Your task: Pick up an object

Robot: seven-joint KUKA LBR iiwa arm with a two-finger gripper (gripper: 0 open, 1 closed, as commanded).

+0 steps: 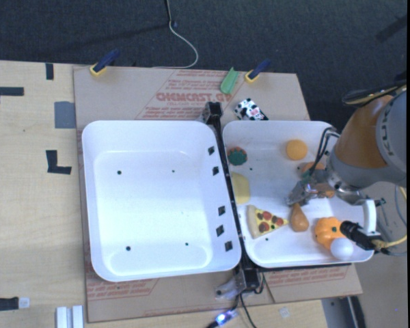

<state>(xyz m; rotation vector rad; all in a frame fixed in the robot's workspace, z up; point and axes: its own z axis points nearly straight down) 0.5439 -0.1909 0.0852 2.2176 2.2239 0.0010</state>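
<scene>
Gripper [302, 195] low in the right bin [277, 132]; grip state unclear.
Just below it a small tan pear [299, 218] stands lengthwise up-down, narrow end upward.

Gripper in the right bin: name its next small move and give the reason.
Probably a short drop straight down onto the brown pear-shaped toy. The gripper hovers just above and slightly left of it in the right bin, with nothing seen between its fingers. The pizza slice and orange toy lie close by, so keep it centred.
</scene>
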